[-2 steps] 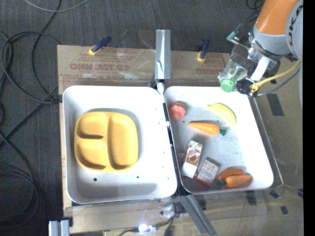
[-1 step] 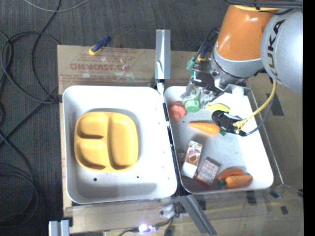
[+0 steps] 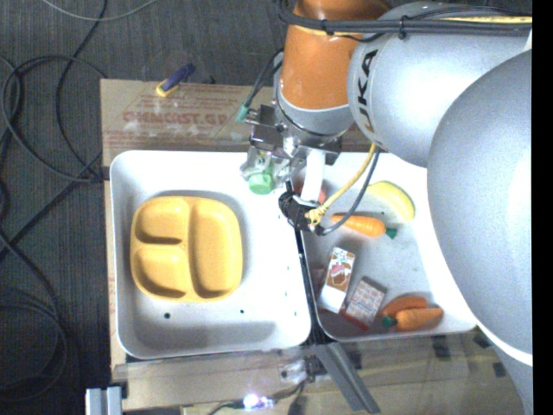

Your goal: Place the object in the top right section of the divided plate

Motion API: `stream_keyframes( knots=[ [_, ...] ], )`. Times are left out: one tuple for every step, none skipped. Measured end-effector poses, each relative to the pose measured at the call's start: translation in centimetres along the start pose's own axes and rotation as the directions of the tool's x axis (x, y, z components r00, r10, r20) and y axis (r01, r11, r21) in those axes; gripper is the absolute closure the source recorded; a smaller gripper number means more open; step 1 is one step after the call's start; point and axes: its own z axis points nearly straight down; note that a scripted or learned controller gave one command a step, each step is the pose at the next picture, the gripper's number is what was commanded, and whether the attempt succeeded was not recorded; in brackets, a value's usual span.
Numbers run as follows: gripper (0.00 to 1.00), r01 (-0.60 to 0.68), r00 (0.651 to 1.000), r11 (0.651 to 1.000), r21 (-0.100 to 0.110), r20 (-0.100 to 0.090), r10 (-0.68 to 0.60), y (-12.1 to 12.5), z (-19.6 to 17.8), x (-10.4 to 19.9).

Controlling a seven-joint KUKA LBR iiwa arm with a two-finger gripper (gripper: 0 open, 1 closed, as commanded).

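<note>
A yellow divided plate (image 3: 186,247) lies in the left white bin (image 3: 259,318), with two small sections on its left and one long section on its right. My gripper (image 3: 262,173) hangs over the far right corner of that bin, above and to the right of the plate. It is shut on a small green object (image 3: 257,183) that shows between the fingertips, off the bin floor. The arm's orange band and grey wrist hide the space just behind the gripper.
The right bin (image 3: 432,258) holds a carrot (image 3: 363,226), a pale yellow wedge (image 3: 393,199), a small carton (image 3: 339,271), a brown packet (image 3: 365,299) and two more carrots (image 3: 413,313). A blue and yellow item (image 3: 175,78) lies on the cardboard behind the bins.
</note>
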Motion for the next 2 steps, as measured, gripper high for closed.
stream_keyframes(
  knots=[
    [1.0,0.099,0.995,0.995,0.001,0.0,-0.099,-8.8,3.4,-9.0],
    [1.0,0.141,0.99,0.99,0.0,0.0,-0.141,-10.4,2.9,-3.4]
  ],
)
